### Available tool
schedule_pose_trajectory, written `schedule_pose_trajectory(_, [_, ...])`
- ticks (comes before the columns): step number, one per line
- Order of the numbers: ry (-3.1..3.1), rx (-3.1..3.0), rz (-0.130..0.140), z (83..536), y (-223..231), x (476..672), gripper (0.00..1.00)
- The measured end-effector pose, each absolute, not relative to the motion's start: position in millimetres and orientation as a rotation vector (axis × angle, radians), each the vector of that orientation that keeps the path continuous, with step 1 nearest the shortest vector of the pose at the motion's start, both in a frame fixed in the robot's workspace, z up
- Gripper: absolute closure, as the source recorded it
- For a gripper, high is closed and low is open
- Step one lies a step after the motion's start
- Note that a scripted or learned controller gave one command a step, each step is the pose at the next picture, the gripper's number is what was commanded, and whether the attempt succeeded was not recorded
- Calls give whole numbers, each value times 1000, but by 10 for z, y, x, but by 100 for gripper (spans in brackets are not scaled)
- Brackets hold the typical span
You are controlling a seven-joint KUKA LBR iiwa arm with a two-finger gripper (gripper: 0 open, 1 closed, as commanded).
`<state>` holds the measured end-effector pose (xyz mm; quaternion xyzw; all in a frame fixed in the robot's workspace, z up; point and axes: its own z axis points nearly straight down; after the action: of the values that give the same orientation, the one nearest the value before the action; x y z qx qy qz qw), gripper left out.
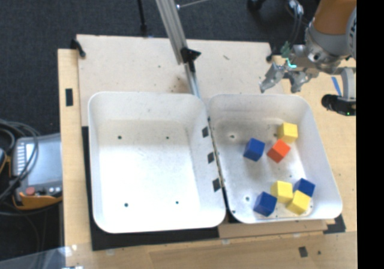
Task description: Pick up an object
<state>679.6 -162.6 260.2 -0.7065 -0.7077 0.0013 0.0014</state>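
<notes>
Pincer hung above the far rim of the right bin, fingers spread apart with nothing between them; likely a ready posture ahead of a descent. All candidate blocks lay below and nearer the camera than the pincer, inside that bin. Closest to it: yellow block, with orange block touching or just beside it and a blue block near. A farther cluster of two yellow and two blue cubes sat packed by the near wall, probably awkward for finger clearance. Left bin lay well off to the pincer's side. The blue block stood apart from its neighbours, so it looked the easiest pick.
</notes>
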Motion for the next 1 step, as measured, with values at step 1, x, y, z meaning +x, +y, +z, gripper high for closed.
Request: schedule_pose_trajectory(1, [-2228, -2218, 4, 2634, -1633, 6802, 0])
